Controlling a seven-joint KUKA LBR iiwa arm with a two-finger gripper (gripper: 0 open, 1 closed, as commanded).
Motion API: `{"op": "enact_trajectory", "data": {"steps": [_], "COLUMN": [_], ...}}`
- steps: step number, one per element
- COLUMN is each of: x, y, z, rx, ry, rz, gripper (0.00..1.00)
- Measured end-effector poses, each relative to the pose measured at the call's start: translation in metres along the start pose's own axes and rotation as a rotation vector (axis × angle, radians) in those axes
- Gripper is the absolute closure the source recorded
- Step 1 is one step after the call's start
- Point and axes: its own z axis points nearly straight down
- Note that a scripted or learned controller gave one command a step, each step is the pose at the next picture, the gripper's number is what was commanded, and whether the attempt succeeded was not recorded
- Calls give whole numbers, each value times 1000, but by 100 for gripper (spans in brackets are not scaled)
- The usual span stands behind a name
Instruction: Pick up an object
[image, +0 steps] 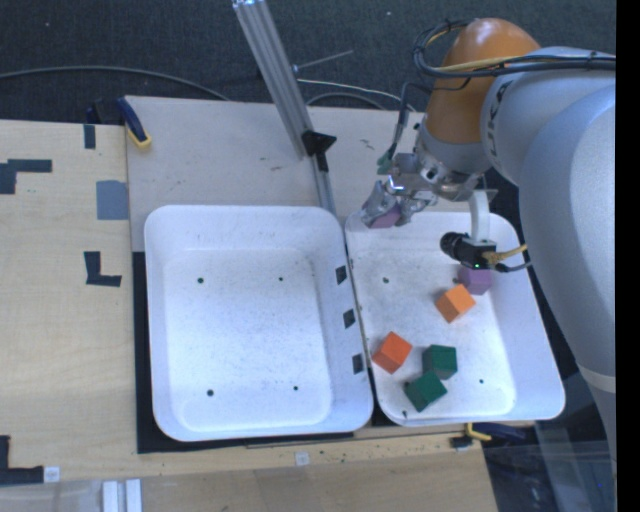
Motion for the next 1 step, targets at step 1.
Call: {"op": "enact_trajectory", "data": {"steps": [1], "x": [90], "y": [10], "z": [6], "rx": [9], "ry": [1], "rz": [-1], "gripper": [100]}}
